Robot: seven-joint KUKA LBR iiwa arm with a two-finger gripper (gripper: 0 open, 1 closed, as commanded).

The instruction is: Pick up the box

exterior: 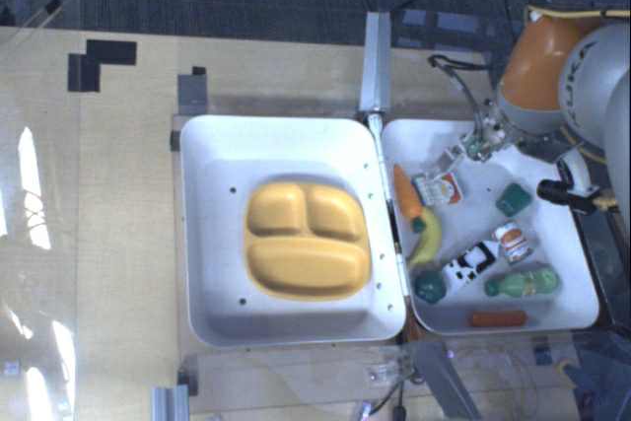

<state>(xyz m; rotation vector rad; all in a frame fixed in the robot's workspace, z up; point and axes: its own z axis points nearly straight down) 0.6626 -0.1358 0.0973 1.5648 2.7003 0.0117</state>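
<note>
Box [437,187] lies near the right bin's [582,242] far edge, ungrasped. Claw [480,145] hovers beside it, grip state unclear; next it must descend onto the box.

Bright, even overhead light (soft focus), glare streaks at left.

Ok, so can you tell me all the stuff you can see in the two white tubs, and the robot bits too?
yellow plastic divided tray: one, left bin
small white and orange box: one, right bin, far part
orange carrot: one, beside divider
yellow banana: one, below the carrot
dark green round toy: one, near left corner
black and white spotted carton: one, middle
small white and orange can: one, right of carton
green block: one, right side
green bottle: one, lying down
red sausage: one, near edge
grey and orange arm: one, top right
pincer: one, above the box
</note>
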